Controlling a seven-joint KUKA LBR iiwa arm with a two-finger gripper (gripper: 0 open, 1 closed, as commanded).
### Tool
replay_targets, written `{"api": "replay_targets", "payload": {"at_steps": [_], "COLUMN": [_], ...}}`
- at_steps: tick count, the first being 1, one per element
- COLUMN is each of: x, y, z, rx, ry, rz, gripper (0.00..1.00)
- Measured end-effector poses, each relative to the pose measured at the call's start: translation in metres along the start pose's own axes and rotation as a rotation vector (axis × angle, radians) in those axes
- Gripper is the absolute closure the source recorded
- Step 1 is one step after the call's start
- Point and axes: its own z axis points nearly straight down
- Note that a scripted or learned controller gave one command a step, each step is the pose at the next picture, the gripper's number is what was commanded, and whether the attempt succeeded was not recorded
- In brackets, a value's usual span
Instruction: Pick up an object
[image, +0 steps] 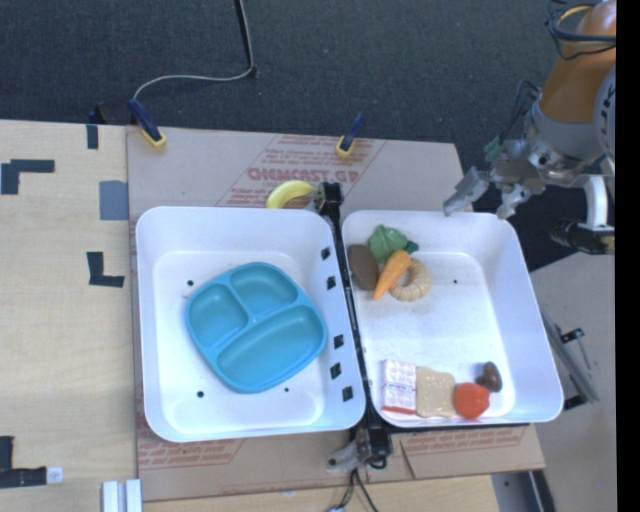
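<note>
Carrot (392, 273), near the right bin's (520, 300) far edge, looks light, stiff, best pinched mid-length; gripper (483, 197) hangs splayed, holding nothing.

plate (257, 325) in L bin (160, 300), carrot (391, 273) in R bin (520, 300)

A blue divided plate (257, 325) lay in the left white bin (160, 230), its three compartments facing up. The right white bin (520, 290) stood just beside it, the two joined along a black-clipped seam (338, 300). Both bins rested on a sheet of printed cardboard (290, 165) spread over the wooden worktop (50, 330). Two blue-and-yellow clamps (147, 122) gripped the cardboard's far edge, one at the far left corner, the other (350, 140) near the middle. A black cable (215, 75) trailed over the dark carpet (400, 60) beyond. Black tape marks (100, 270) dotted the worktop at left.
</note>
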Motion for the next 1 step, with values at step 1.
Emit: {"api": "replay_targets", "payload": {"at_steps": [1], "x": [0.0633], "y": [0.0046], "z": [0.1126], "rx": [0.003], "ry": [0.002], "rz": [-0.001], "gripper": [0.0]}}
